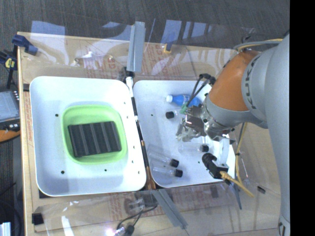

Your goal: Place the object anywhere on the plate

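Plate [93,115] sits in left bin; tool [187,131] over right bin, grip state unclear

Lime-green plate [93,113] w/ dark ribbed insert [94,138], white bins [44,90], orange-banded grey arm [256,90].

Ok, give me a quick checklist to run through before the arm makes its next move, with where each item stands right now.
1. Green plate sits in the left bin: ok.
2. Plate is free to receive the object: not ok, a dark ribbed block covers its middle, leaving only the rim area bare.
3. Gripper is over the right bin: ok.
4. Object is between the fingers: cannot tell, the wrist hides them.
5. Candidates are left in the right bin: ok, a blue-and-white bottle, clear vials with black caps and loose black caps.
6. Path to the left bin is clear: cannot tell.
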